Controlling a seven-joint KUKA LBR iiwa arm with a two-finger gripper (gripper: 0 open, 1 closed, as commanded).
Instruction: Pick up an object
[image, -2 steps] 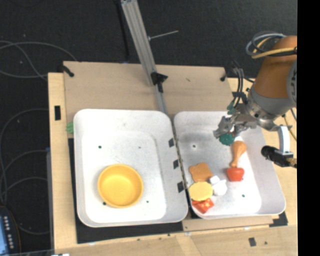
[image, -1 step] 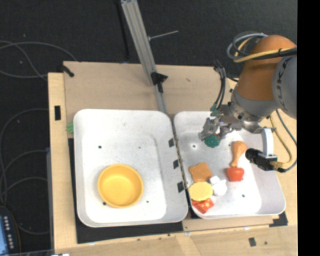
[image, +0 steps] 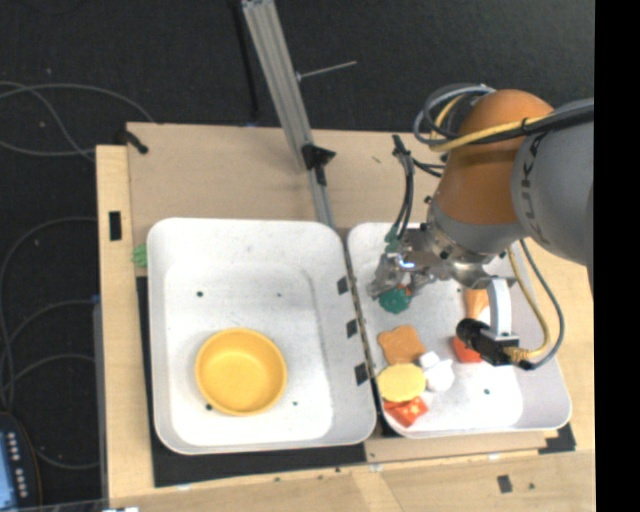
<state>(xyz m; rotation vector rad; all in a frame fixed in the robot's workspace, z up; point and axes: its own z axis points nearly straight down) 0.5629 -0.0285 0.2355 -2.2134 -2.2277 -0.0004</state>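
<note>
White bins: left bin (image: 180, 260) holds yellow bowl (image: 240, 371); right bin (image: 545, 405) crowded.
Gripper (image: 398, 281): low in right bin; finger state, cannot tell.
Green object (image: 397, 298): directly beneath gripper, near the bin's left wall.
Risk: wall may block fingers; object may slip.

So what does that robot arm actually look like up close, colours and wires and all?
The arm is a thick, rounded grey tube with a bulging orange band above the wrist. Dark and yellowish cables loop over the orange part and trail down its side. At its end sits a small silvery metal gripper.
</note>
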